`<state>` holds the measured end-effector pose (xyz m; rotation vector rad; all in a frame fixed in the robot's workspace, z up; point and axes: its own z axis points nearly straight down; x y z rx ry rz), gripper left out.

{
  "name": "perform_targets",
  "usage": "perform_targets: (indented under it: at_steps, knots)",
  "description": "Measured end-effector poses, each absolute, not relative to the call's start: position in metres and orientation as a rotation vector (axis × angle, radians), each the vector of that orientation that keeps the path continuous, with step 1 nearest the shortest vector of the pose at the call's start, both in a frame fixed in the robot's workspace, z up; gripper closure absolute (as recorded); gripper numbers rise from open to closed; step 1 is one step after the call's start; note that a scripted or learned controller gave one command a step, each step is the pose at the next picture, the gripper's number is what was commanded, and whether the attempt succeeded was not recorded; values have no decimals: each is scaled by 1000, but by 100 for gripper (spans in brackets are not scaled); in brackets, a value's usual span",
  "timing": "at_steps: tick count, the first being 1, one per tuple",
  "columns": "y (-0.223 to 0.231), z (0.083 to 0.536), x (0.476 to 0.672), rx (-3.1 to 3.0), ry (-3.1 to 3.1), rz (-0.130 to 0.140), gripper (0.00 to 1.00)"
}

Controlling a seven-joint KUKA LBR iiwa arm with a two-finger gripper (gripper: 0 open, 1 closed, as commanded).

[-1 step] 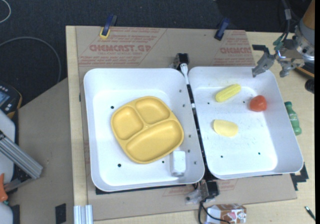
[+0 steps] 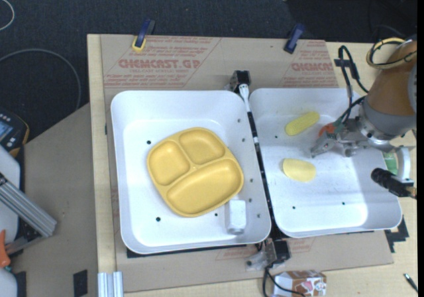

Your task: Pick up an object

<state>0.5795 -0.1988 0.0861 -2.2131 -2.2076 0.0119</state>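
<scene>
Two-finger gripper [image 2: 329, 144] hovers in right white bin [image 2: 358, 219], fingers spread, holding nothing. Flat yellow oval piece [image 2: 299, 170] lies near at 8 o'clock, long axis 3–9; judged nearest target.

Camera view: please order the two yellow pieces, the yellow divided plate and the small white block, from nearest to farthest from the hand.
From the hand:
1. Upper yellow piece and lower yellow piece, right bin: too close to call.
2. Small white block, left bin's front.
3. Yellow divided plate, left bin's middle.
</scene>
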Motion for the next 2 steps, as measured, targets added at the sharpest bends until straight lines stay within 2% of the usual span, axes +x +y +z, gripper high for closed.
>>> perform_targets:
  at_steps: [1,2]
  knots:
    - [-116,84,512,-2211,-2218,3,0]
    - [-111,85,538,-2222,-2226,-2,0]
